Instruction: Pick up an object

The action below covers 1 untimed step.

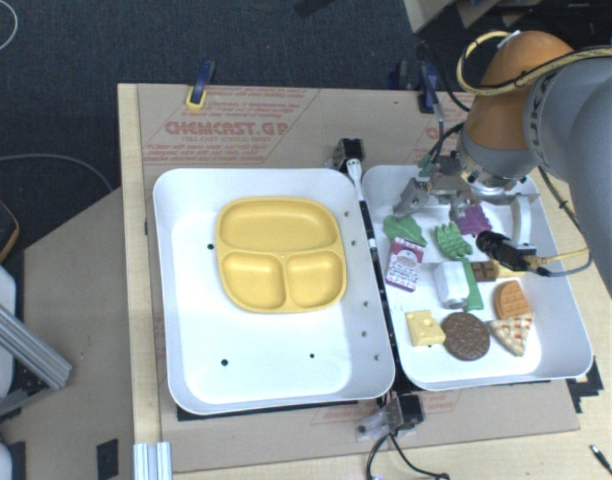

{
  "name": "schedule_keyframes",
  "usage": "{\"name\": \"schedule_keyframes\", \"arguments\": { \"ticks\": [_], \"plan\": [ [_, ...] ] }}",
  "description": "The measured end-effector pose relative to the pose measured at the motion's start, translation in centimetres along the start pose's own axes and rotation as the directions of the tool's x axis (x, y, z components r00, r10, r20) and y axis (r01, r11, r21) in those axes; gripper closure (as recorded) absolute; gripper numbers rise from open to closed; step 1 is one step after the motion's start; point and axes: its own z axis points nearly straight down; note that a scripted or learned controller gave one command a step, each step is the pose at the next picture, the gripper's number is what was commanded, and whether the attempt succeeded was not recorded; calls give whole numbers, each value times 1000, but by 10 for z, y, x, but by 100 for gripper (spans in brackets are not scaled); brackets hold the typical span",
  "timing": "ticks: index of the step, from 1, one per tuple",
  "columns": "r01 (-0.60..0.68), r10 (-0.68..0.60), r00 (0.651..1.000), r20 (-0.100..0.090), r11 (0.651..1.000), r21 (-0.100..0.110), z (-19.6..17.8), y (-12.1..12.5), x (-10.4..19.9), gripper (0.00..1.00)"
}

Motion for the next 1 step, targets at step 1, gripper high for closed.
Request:
{"name": "schedule_keyframes", "arguments": {
  "ticks": [1],
  "plan": [
    [-1, 1, 1000, 1, 1000, -3, 25, 0, 1, 0]
  ]
}}
